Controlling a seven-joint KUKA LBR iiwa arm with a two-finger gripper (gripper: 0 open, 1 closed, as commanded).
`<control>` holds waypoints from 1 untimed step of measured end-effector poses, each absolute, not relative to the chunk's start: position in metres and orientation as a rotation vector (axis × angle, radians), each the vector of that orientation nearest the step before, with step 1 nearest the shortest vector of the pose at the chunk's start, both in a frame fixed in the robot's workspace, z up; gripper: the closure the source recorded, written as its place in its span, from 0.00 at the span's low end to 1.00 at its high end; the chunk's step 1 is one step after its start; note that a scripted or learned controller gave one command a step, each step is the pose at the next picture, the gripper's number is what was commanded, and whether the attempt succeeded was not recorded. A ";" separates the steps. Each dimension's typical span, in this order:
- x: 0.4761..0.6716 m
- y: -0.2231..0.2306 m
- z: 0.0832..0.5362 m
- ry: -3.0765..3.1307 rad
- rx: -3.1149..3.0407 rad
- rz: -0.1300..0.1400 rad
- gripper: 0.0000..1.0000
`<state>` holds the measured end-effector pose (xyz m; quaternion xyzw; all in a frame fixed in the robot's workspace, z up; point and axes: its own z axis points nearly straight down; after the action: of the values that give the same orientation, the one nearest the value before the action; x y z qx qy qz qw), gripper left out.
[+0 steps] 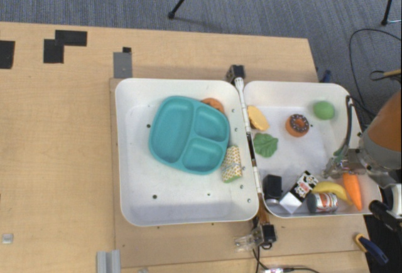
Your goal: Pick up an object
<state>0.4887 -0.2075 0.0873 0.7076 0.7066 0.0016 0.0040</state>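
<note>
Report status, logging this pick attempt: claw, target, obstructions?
Claw low at right bin near edge, finger state unreadable. Carrot and banana beside it, nothing seen held. Can crowds that corner.

I see the pickable pieces crowded in the right bin [286, 146]: a green ball [324, 110] at the far corner, a chocolate doughnut [298, 125], a green leaf [266, 144], and near the front rim a banana [331, 189], a carrot [353, 191] and a can [321, 203] on its side.

Teal tray [188, 133] in left bin [135, 203]
</note>
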 end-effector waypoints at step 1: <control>0.489 -0.207 0.087 2.214 2.217 0.005 0.00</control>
<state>0.4887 -0.2075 0.0873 0.7075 0.7067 0.0016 0.0039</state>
